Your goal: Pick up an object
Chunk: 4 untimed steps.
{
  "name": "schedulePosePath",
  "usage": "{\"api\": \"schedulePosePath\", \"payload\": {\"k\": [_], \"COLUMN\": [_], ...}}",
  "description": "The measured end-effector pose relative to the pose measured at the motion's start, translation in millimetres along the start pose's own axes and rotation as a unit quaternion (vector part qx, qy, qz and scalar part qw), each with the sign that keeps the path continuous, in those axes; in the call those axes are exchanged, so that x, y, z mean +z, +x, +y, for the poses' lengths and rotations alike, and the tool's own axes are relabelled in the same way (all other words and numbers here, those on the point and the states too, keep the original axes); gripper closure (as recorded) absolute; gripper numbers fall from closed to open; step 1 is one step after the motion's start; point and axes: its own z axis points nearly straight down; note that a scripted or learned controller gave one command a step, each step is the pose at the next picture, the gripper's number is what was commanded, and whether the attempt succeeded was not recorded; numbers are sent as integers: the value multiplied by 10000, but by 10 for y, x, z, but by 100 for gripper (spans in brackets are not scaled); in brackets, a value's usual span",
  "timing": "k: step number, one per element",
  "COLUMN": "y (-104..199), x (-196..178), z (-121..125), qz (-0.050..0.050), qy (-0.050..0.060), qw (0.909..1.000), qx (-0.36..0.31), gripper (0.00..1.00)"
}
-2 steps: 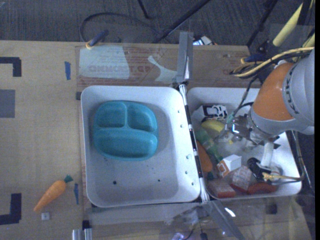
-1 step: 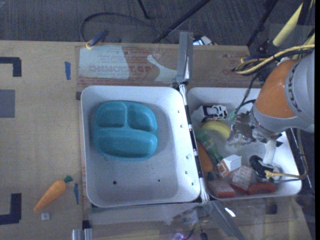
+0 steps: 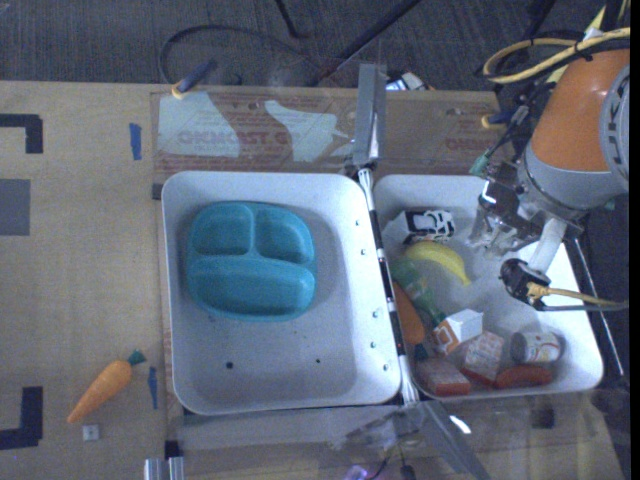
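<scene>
Currently gripper (image 3: pixel 497 230) low in right bin (image 3: pixel 590 363), upper right of frame, beside banana (image 3: pixel 440 259); finger opening unclear, can't tell if holding anything.

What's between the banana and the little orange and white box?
In the camera view, only bare white bin floor lies between the banana and the orange and white box.

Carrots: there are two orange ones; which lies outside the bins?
The toy carrot with green leaves, lying on the bench at lower left. The other carrot sits inside the right bin.
</scene>
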Motion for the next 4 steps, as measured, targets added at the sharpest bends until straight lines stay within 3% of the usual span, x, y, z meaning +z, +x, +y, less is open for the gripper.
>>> {"api": "schedulePosePath", "payload": {"k": [1, 2, 3, 4], "y": [775, 506, 512, 360], "x": [-20, -357, -355, 595], "z": [55, 302, 298, -542], "qz": [-1, -1, -1, 1], "qy": [1, -13, -7, 12], "qw": [10000, 9960, 9959, 9918], "qx": [42, -896, -902, -1276], "gripper": [100, 100, 0, 0]}}
